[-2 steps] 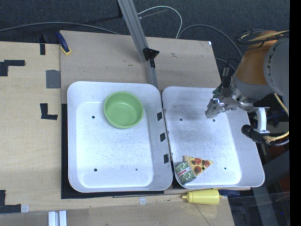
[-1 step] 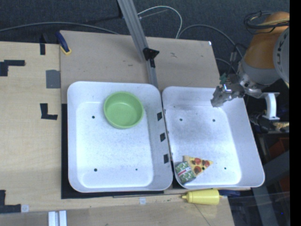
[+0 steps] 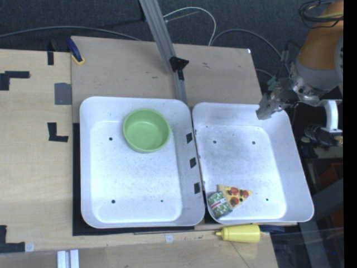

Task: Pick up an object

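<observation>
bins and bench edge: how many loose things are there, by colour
Green: 1, the round green plastic bowl in the left white bin.
Yellow: 1, the yellow squeeze bottle lying on the bench just outside the right white bin.
Multicoloured: 1, the toy pizza slice with a green packet in the right bin.
Total: 3

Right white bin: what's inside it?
The right white bin holds a toy pizza slice and a small green printed packet touching it, both in the near-left corner. Whatever lies under them is covered. The grey two-finger gripper hangs at its far-right rim.
</observation>
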Motion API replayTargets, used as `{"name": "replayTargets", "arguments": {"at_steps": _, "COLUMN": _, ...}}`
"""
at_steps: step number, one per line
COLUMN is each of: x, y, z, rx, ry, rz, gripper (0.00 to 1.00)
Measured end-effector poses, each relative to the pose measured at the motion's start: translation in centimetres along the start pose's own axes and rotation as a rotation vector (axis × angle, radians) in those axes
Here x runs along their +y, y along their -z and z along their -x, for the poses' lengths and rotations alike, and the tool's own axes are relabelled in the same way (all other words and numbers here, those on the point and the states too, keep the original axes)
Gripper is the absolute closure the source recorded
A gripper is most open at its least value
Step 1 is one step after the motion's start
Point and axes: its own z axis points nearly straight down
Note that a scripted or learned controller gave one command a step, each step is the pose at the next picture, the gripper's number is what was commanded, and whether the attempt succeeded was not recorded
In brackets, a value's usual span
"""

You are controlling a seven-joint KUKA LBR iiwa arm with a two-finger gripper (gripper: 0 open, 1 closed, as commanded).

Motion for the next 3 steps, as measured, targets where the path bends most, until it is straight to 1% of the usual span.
{"name": "replayTargets", "arguments": {"at_steps": 1, "x": -2.5, "y": -0.5, "z": -5.8, "rx": 0.002, "ry": 0.004, "rz": -0.006, "gripper": 1.0}}
{"name": "replayTargets", "arguments": {"at_steps": 2, "x": -4.5, "y": -1.9, "z": -11.1, "rx": 0.002, "ry": 0.004, "rz": -0.007, "gripper": 1.0}}
{"name": "replayTargets", "arguments": {"at_steps": 3, "x": -6.7, "y": -1.0, "z": -16.2, "rx": 0.003, "ry": 0.005, "rz": -0.006, "gripper": 1.0}}
